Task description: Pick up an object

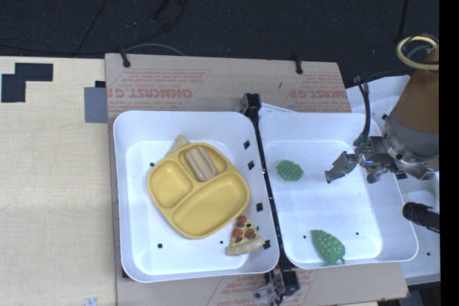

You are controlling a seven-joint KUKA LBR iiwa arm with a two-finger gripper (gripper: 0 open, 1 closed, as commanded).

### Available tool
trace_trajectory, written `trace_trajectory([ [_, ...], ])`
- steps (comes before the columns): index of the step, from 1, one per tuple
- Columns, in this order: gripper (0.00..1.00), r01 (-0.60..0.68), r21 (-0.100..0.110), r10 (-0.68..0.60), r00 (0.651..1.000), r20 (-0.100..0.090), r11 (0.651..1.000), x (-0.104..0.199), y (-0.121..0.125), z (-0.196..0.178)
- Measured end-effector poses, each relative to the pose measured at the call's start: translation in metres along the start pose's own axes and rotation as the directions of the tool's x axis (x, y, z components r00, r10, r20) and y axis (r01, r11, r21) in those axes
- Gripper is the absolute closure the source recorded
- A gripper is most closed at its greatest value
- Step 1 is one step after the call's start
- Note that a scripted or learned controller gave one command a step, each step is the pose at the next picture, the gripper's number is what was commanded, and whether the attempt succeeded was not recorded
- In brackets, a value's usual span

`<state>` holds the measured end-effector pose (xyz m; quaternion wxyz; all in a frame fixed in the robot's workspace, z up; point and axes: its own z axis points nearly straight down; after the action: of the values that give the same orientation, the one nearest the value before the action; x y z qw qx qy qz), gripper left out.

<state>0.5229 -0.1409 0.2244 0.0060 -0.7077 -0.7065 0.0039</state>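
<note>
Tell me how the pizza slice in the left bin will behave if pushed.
The pizza slice looks flat and thin, so it would probably slide rather than roll. It lies against the yellow plate, which could block it. It seems a light toy, likely hard to pinch from above.

Robotics lab: white bins [143, 132] on cardboard [215, 86], cables [172, 0] over dark floor.

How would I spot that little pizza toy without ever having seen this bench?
Look in the left white bin, where a yellow divided plate lies. Beside the plate's lower right edge lies the pizza slice: a tan wedge with red dots, the bin's only triangular thing.
</note>
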Motion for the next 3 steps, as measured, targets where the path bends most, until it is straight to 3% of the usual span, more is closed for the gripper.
trace_trajectory([
  [1,0.0,0.002,-0.01,-0.002,1.0,0.002,1.0,0.0,0.002,-0.005],
  [3,0.0,0.001,-0.006,-0.001,1.0,0.0,1.0,-0.01,0.012,0.11],
])
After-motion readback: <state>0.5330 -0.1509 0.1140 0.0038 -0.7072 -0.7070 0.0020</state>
